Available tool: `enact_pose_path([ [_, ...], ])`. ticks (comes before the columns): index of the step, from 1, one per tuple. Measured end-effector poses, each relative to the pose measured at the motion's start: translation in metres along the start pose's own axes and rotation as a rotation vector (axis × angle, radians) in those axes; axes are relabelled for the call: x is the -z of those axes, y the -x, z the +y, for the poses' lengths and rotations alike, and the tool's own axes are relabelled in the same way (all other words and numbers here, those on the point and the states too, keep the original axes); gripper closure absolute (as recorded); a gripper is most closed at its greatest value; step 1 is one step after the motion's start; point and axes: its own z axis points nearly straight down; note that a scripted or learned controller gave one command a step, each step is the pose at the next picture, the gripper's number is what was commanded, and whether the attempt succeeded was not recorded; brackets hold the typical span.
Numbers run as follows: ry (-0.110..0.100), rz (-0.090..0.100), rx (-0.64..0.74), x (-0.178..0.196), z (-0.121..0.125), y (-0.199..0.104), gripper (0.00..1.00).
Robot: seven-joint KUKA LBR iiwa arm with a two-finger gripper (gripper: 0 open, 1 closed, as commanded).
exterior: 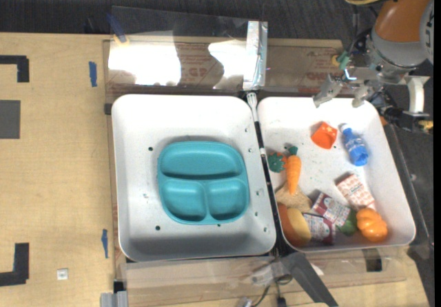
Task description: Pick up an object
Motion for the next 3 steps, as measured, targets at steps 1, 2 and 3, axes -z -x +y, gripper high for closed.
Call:
enact_pose_path([
  [1,0.010,-0.003,0.125,-0.123,-0.024,0.014,0.00],
  [2,0.001,0.000,0.123,-0.120,-0.027,0.015,1.00],
  [3,0.009,-0.001,-0.032,-0.028,0.008,-0.027,1.00],
])
